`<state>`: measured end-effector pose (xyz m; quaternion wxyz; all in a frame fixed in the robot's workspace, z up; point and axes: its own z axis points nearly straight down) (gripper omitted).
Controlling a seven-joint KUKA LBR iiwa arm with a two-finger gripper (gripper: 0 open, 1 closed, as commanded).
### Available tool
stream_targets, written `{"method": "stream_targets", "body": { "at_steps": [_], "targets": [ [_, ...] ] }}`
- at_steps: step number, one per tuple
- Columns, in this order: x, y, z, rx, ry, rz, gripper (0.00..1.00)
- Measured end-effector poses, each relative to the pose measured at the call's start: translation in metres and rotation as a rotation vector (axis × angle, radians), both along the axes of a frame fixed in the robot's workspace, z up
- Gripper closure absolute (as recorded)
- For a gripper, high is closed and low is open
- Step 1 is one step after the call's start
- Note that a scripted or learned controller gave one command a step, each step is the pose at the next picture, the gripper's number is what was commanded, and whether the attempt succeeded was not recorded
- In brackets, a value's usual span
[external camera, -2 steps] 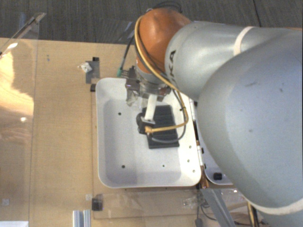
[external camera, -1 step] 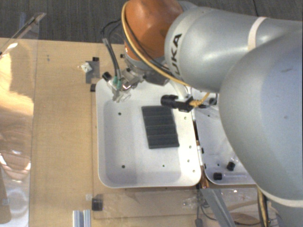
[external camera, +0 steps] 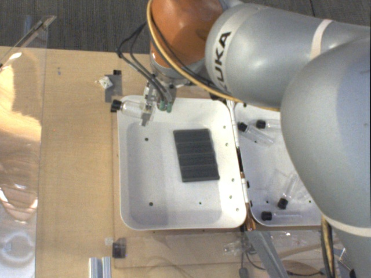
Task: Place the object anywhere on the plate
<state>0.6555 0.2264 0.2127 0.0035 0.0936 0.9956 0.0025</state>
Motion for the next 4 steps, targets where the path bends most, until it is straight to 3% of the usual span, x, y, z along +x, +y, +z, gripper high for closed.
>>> {"method": "stream_targets", "body": {
  "at_steps": [1,2,3,4],
  "targets": [
    [0.002,0.001,0.013,0.005,-0.008,-0.001,1.0],
    [-0.024,-0.003,0.005,0.003,0.005,-0.784,1.0],
    [-0.013,0.0,-0.032,0.0,0.003,-0.237,1.0],
    [-0.041,0.009,-0.047,0.003,0.005,-0.757,1.0]
  ]
}}
